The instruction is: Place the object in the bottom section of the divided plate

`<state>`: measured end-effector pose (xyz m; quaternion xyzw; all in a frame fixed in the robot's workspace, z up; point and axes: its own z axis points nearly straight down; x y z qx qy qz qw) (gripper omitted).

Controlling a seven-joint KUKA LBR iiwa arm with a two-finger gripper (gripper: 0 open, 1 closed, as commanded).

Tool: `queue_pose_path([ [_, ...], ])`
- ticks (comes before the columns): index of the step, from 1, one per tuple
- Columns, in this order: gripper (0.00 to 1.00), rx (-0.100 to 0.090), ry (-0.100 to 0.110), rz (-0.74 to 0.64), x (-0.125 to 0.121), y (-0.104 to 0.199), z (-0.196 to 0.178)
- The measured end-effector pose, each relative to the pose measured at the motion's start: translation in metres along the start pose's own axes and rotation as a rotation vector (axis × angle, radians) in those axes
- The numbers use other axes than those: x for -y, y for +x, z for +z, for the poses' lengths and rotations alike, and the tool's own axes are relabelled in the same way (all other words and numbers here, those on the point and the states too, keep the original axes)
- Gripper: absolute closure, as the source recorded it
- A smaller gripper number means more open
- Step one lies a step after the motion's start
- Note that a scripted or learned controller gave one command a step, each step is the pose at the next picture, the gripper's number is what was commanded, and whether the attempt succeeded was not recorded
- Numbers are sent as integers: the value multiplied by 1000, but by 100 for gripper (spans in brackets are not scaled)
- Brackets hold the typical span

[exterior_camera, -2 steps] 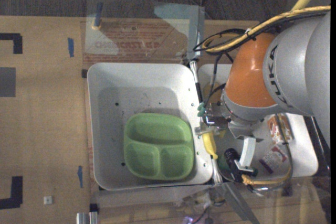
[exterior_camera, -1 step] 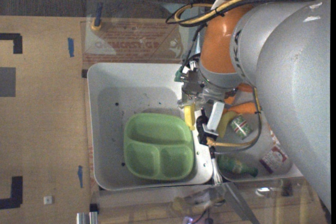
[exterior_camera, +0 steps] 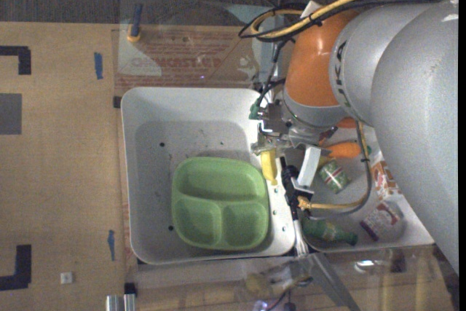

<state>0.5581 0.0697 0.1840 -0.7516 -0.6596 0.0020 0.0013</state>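
Nearest, toward six o'clock: green divided plate (exterior_camera: 220, 203) lying flat in the left white bin (exterior_camera: 145, 127) on the wooden counter (exterior_camera: 58, 156). At the plate's three o'clock edge, over the rim between bins: hand (exterior_camera: 271, 160), with a yellow object (exterior_camera: 269, 166) hanging beneath it; grip state impossible to tell. Farther toward three o'clock: right bin (exterior_camera: 408, 229) with a green bottle (exterior_camera: 331, 232), small can (exterior_camera: 334, 176) and orange carrot-like piece (exterior_camera: 346, 151).

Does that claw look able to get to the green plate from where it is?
Probably yes. The green divided plate lies open in the left bin, nothing lying on it or over it, and the claw hangs at its right edge, above the bin's rim.
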Motion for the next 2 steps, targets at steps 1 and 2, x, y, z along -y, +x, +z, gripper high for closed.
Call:
queue_pose_path([
  [1,0,0,0,-1,0,0,0],
  [2,0,0,-6,-79,0,14,-44],
])
